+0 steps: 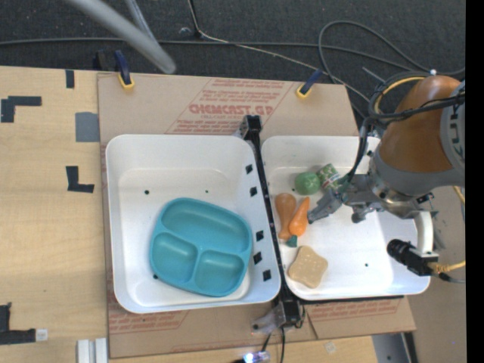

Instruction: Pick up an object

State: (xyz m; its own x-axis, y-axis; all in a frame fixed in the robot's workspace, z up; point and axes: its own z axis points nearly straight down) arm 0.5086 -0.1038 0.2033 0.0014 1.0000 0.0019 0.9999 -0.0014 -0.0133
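Observation:
The right bin (378, 274) holds several toy foods. A green round piece (308, 181) lies near its back left, with a green-and-white piece (329, 174) touching it on the right. An orange carrot (300, 216) and a tan-orange rounded piece (284, 205) lie against the left wall. A tan bread slice (307, 267) rests near the front left. My gripper (339, 212) hangs over the middle of this bin, just right of the carrot, open, with bare bin floor between its fingers (321, 207).
The left bin (128, 165) carries a blue divided plate (200, 246). A black divider (261, 203) runs between the bins. The arm's grey and orange body (420, 138) covers the right bin's back right. Cables trail behind the bench.

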